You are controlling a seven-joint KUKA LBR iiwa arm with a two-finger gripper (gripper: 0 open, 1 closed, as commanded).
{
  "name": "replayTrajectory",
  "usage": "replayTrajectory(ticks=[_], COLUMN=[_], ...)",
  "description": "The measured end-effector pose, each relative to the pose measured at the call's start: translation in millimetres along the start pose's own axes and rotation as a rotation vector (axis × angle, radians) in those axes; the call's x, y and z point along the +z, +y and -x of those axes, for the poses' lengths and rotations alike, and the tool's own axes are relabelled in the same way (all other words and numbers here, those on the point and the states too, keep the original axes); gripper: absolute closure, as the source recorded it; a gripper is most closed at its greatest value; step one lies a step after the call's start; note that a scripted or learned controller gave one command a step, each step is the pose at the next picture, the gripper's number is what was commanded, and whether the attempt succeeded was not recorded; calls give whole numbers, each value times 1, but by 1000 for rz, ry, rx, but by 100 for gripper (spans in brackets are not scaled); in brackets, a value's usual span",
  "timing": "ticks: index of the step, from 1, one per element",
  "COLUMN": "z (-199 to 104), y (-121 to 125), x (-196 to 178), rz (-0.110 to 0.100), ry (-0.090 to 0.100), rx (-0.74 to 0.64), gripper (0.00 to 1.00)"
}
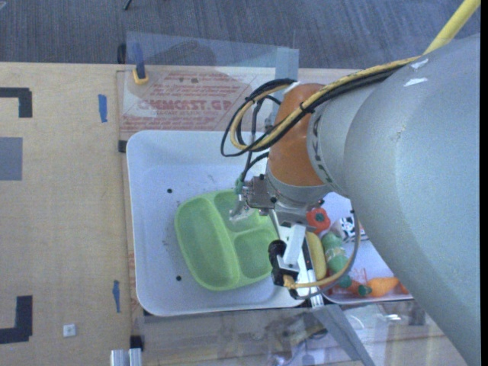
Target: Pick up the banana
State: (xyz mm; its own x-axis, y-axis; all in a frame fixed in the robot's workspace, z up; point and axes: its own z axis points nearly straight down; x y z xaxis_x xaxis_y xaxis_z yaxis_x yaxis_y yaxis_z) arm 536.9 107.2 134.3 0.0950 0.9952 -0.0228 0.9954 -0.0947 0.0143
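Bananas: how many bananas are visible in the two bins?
1: the banana lies in the right-hand bin, near its left wall. The arm may hide others.

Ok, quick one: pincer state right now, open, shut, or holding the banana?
Pincer: cannot be told from this angle. It is above the green plate; the banana lies apart from it, not held.
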Motion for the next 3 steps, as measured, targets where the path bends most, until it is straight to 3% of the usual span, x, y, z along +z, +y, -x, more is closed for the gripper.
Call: replayTrajectory(ticks=[1,2,3], z=[0,-4,-4], y=[0,-4,-4], x=[0,0,0], rz=[1,42,42], ry=[0,0,0], rx=[0,118,118], gripper=[0,0,0])
